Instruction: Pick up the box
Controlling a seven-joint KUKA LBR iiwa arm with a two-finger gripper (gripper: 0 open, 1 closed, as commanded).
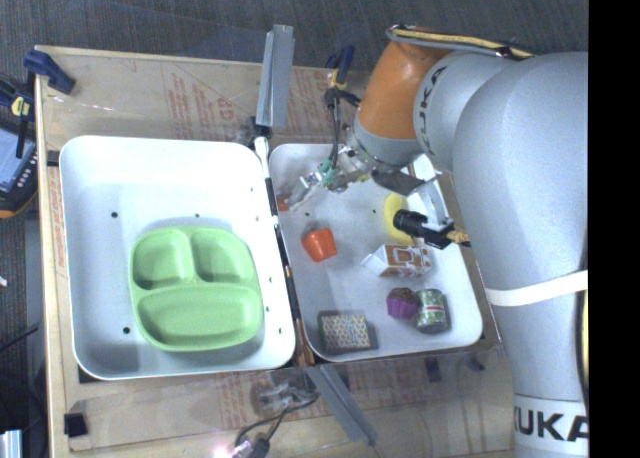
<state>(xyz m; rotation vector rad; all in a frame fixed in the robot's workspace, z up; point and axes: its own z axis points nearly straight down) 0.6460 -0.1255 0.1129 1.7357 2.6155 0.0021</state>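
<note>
A small brown-and-white carton box [401, 260] lies on its side toward the right of the right bin [300, 246]. My gripper [313, 181] hangs over that bin's far left corner, up and to the left of the box and well apart from it. An orange cup [320, 243] sits between the two. Nothing shows in the gripper's grasp.
A yellow item [393, 209] lies just behind the box. A purple item [402, 303] and a small can [433, 310] sit in front of it, with a flat patterned block [347, 330] near the front wall. The left bin [90, 246] holds a green divided plate [196, 289].
</note>
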